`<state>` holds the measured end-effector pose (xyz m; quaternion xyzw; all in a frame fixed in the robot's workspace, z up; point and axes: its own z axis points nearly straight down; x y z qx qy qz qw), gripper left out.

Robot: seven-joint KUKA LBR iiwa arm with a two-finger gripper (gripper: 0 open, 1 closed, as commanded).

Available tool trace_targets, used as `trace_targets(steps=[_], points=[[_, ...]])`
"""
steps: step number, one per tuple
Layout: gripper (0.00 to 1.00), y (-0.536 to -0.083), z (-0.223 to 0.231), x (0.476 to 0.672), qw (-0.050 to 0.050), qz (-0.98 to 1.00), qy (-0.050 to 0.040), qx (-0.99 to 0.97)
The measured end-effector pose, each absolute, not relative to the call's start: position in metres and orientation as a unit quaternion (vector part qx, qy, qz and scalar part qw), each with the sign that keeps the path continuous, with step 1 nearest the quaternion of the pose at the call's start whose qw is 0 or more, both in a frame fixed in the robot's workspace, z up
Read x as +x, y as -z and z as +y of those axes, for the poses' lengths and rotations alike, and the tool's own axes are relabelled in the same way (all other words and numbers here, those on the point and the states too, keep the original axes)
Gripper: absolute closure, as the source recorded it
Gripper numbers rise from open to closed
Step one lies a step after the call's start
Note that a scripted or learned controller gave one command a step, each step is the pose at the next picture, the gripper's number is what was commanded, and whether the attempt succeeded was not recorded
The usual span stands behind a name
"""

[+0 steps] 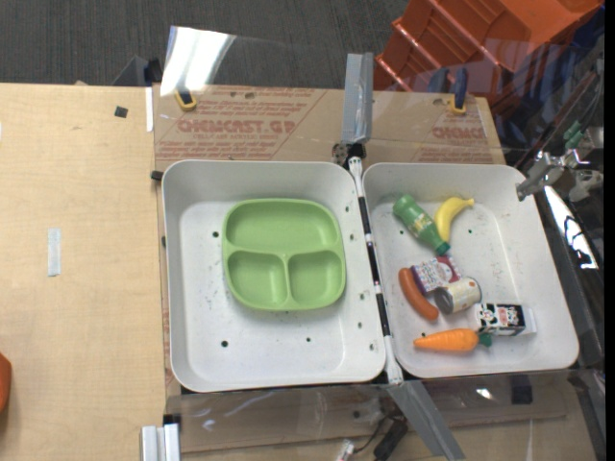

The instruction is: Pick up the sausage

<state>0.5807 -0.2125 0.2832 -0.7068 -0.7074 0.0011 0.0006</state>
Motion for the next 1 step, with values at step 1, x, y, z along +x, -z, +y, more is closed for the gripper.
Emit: trace_targets(steps=[1], points=[[0.00,-0.1866,-0.1315,0.6590,0.000,-0.763,-0.0005,-0.647]])
